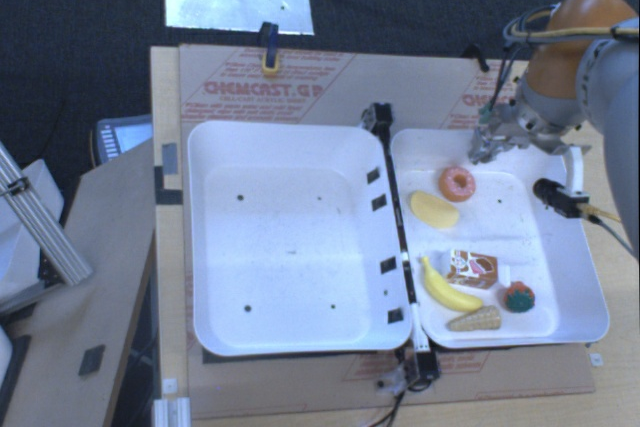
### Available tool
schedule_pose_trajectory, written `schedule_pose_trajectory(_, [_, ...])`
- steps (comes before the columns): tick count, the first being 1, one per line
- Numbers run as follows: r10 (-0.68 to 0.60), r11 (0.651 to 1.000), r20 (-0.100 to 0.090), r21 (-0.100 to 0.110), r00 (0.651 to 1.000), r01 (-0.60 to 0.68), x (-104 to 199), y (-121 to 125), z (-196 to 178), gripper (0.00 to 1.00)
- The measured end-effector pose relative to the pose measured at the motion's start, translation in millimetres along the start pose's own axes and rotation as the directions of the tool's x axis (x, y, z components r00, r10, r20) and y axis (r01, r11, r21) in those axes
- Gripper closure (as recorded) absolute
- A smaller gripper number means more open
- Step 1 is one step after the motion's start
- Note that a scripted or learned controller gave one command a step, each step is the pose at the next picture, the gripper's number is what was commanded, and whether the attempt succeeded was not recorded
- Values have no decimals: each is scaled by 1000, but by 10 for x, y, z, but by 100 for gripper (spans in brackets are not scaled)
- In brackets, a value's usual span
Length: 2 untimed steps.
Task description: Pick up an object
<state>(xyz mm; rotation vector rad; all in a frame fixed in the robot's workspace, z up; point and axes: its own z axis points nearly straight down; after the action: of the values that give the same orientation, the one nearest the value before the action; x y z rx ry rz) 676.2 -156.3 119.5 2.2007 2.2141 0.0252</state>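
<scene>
Hovering gripper — beside donut

arm: grey casing
band: orange, rounded
cables: dark, looped
gripper: grey metal

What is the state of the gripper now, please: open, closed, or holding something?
Gripper: it cannot be told; it hangs over the far edge of the right bin, just above the donut, with nothing seen in it.
</scene>
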Motion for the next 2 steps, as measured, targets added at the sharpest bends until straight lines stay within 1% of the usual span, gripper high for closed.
schedule_pose_trajectory(1, [-2,1000,-1,10,1000,2,315,-14,-1478,100])
schedule_pose_trajectory(2, [-3,1000,-1,17,1000,3,298,-21,-1499,100])
